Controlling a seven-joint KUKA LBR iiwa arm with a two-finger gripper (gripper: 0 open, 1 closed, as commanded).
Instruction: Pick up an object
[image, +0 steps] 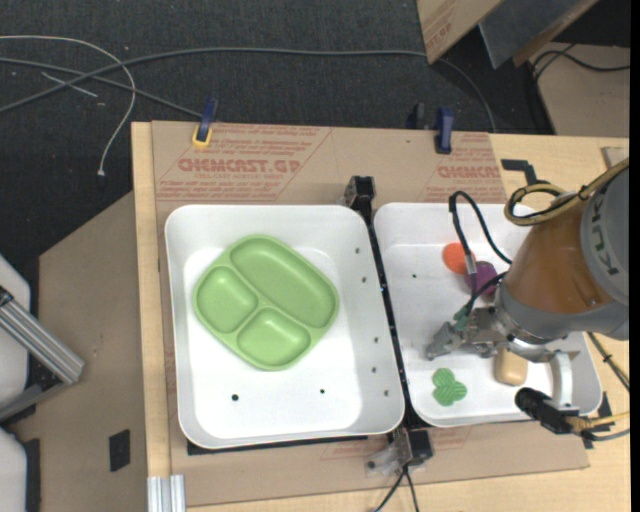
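My gripper (441, 346) hangs low over the middle of the right bin (420, 232), reaching in from the right. Just below it on the bin floor lies a small green toy (448, 388), a little apart from the gripper tip. An orange piece (456, 257) and a purple piece (483, 273) lie together towards the back of that bin, partly behind the arm's black cable. A beige piece (510, 368) lies under the wrist, partly covered by the arm.
The left bin (200, 400) holds a green divided plate (265, 300). A black divider strip (383, 290) runs between the bins. The arm's bulk (560, 270) covers the right bin's right side. Blue clamps (443, 131) hold the cardboard at the back.
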